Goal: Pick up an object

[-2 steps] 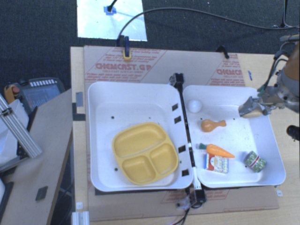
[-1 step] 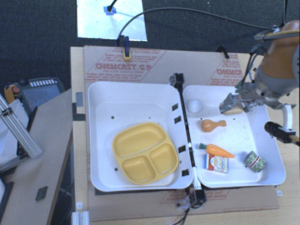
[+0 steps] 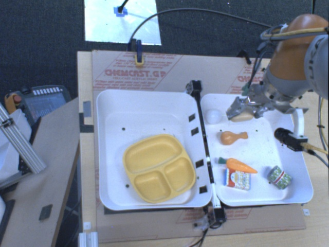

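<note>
Right bin (image 3: pixel 257 197): gripper (image 3: pixel 241 108) low at far edge, finger spread cannot be told, partly covering a tan item (image 3: pixel 245 116). White ball (image 3: pixel 213 117), chicken drumstick (image 3: pixel 233 136), carrot (image 3: pixel 240 164), small carton (image 3: pixel 237 179), green can (image 3: pixel 279 177) lie loose. Left bin (image 3: pixel 110 117): yellow tray (image 3: pixel 159 166).

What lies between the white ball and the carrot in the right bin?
The camera view shows the tan chicken drumstick between the white ball and the carrot.
</note>
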Controlling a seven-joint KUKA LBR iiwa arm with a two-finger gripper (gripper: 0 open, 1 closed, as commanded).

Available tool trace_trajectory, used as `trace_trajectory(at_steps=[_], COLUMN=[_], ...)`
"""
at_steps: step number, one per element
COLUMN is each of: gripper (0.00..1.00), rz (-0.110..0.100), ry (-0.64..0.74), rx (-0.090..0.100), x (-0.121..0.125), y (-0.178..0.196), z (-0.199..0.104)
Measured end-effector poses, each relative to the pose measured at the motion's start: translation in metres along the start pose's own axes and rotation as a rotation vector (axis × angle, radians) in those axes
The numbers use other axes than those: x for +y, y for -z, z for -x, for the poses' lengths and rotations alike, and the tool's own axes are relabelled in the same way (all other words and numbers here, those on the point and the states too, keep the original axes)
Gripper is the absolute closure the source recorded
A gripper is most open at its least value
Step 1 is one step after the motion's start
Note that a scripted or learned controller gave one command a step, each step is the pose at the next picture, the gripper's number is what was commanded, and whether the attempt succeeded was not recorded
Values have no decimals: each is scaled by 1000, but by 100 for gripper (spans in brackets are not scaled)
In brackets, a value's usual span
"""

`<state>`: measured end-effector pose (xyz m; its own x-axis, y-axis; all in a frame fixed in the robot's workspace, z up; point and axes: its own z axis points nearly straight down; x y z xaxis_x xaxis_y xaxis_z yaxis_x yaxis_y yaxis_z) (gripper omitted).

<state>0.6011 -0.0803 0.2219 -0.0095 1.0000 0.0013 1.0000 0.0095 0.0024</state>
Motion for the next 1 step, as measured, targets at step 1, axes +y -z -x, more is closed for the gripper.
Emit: trace_trajectory(at_steps=[1], gripper=[100], rz=[-1], ry=[0], rx=[0], x=[2], y=[-7], z=[-52])
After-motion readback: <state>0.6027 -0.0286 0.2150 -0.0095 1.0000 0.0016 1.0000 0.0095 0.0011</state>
